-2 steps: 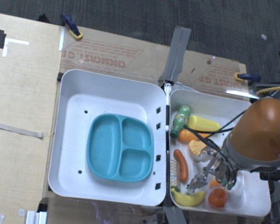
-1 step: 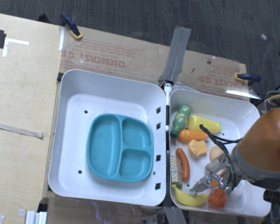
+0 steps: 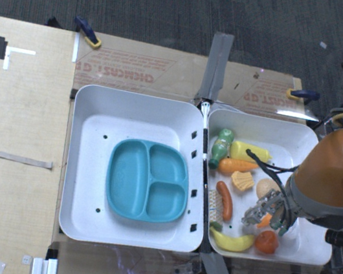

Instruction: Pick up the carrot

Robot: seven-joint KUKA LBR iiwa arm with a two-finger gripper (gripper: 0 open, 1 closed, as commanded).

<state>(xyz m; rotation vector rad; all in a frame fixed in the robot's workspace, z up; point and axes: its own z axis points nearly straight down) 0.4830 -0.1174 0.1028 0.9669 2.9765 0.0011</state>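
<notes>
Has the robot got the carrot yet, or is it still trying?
Not yet. The carrot lies in the right bin, between the green vegetable and the sausage. The end effector is low in that bin, over by the tomato, away from the carrot. Reaching, gripping and lifting the carrot are all left.

carrot (image 3: 235, 166): orange, tapered, smooth toy piece; lies flat on the floor of the right bin (image 3: 263, 121), in its upper left part; long axis roughly left-right, slightly tilted; thick end toward the bin's left wall, just beside a green vegetable (image 3: 222, 144); a yellow piece (image 3: 249, 152) lies just above it; nothing grips it
</notes>
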